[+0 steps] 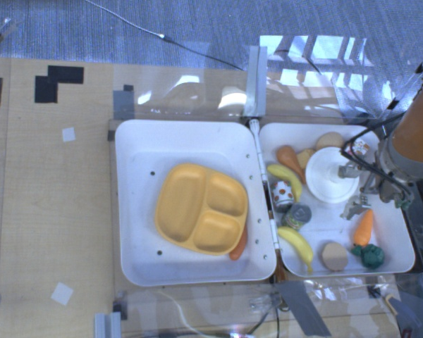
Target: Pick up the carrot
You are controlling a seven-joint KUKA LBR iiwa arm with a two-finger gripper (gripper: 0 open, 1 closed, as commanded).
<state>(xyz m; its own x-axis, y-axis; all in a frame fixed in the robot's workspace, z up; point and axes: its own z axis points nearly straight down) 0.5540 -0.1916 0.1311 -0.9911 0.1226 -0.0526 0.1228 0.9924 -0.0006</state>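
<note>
Carrot low in the right bin, lower right of frame, leafy end toward the bottom, just above broccoli. Gripper just up-left of its orange tip; open or closed, cannot tell. Best to centre over the orange body, straddle it across its width, drop low, close firmly. Avoid snagging the broccoli or the white bowl.

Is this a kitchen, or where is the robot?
Probably a robot lab, not a kitchen: a robot arm reaches over two white bins of toy food, like a carrot and bananas, with cables across blue carpet.
</note>
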